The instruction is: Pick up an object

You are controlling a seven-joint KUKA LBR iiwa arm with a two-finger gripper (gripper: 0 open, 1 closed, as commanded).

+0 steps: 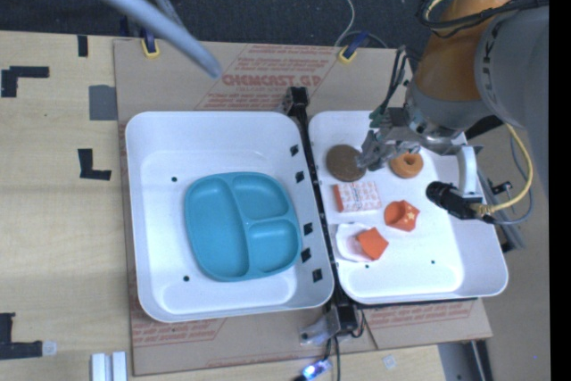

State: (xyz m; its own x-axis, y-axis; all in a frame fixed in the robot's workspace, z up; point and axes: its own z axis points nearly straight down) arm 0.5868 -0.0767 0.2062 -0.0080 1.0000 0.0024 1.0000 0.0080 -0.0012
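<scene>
Brown disc (343, 162), orange blocks (401, 215), right bin (446, 277)

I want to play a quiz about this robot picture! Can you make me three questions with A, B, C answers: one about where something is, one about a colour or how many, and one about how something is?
1. Where is the blue tray?
A. left bin
B. right bin
C. on the cardboard

2. How many orange blocks lie in the right bin?
A. none
B. two
C. five

3. How does the tray lie?
A. flat, hollows up
B. on its edge
C. upside down

Answers:
1 A, it sits in the left bin.
2 B, one block and another.
3 A, its three hollows face up.
</scene>
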